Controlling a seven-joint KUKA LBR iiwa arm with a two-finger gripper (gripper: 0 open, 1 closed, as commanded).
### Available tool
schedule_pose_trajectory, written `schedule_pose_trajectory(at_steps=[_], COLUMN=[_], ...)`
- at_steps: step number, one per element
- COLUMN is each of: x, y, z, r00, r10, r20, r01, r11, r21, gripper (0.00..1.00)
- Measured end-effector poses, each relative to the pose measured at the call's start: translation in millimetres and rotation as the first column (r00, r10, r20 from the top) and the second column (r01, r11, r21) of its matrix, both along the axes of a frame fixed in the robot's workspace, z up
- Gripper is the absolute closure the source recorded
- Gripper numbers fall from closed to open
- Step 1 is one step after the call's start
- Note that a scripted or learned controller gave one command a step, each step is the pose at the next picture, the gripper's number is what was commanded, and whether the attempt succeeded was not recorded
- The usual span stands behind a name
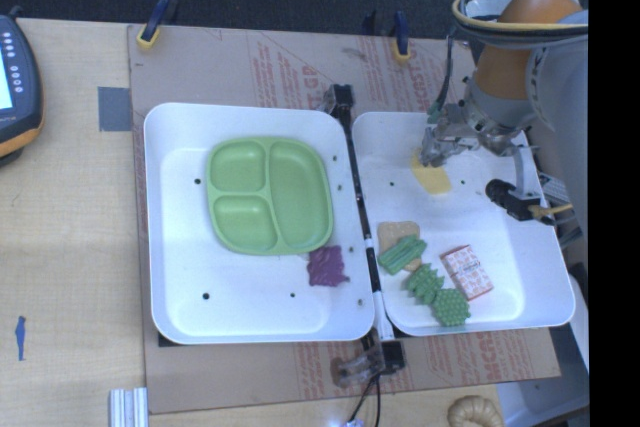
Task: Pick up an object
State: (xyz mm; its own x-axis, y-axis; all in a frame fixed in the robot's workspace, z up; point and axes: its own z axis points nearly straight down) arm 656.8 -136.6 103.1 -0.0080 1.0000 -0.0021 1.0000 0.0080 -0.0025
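My gripper (434, 153) hangs over the back of the right bin (540, 310). A small pale yellow piece (434, 180) lies on the bin floor just in front of it and seems to touch its tip. I cannot see whether it is gripped. Nearer the front of this bin lie a tan slice (397, 232), a green pod (402, 254), two bumpy green pieces (425, 283) (451, 307) and a red-and-white packet (467, 272).
The left bin (170, 305) bears a green divided plate (270, 195) and a purple lump (326, 266) by its right wall. A black clip (342, 98) sits where the bins meet at the back. A handheld controller (14, 85) lies at the bench's far left.
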Motion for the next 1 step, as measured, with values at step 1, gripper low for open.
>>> schedule_pose_trajectory(at_steps=[1], x=[-0.2], y=[0.0], z=[-0.5], r00=[1.000], r10=[0.001], r20=[-0.001], r01=[-0.001], r11=[1.000], r21=[0.000], gripper=[0.00])
